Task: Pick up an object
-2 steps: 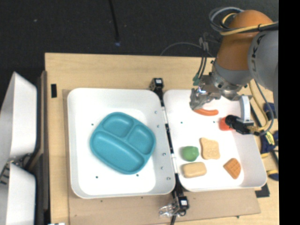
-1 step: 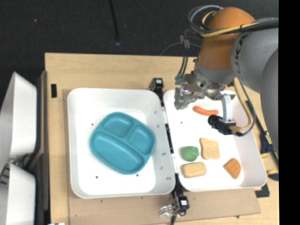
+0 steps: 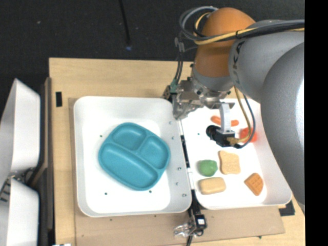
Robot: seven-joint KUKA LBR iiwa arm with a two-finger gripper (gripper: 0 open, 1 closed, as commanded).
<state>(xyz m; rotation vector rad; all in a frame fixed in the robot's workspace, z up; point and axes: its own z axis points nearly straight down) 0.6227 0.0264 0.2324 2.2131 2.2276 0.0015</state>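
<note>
camera: fixed overhead | facing: down, slanted | covers: both bins (image 3: 93, 128)

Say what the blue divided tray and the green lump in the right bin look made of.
Blue divided tray: likely moulded plastic, smooth and matte, one even colour, rounded compartments. Green lump: probably plastic or rubber toy food, rounded, evenly coloured; too small to be sure.

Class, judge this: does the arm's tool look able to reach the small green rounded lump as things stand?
Probably yes: the small green rounded lump lies uncovered, and the tool is by the far edge of the same white bin.
</note>
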